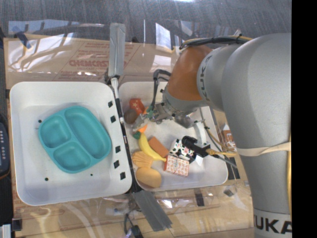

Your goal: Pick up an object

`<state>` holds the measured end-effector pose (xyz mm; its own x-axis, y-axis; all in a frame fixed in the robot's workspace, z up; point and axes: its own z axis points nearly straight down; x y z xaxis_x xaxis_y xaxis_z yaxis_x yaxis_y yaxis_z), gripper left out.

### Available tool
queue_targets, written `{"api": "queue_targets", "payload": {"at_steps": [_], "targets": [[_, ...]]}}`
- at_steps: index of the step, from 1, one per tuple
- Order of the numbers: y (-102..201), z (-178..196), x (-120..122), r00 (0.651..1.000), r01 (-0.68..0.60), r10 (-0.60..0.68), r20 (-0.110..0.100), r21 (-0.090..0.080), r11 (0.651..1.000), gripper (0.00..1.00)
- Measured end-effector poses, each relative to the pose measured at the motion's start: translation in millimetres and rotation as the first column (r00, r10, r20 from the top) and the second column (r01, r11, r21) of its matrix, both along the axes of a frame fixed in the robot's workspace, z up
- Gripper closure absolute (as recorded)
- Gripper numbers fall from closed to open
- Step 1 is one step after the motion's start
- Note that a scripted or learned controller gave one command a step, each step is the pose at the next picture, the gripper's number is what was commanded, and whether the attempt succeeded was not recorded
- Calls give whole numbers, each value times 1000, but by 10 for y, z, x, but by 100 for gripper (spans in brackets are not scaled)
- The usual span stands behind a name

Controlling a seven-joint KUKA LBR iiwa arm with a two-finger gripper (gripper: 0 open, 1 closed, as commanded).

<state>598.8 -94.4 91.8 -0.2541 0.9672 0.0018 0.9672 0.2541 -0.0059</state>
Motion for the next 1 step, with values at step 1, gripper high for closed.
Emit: {"api": "queue_targets", "payload": {"at_steps": [1], "targets": [[-4,116,11,1000,-5,5,2,-1,1000,100]]}}
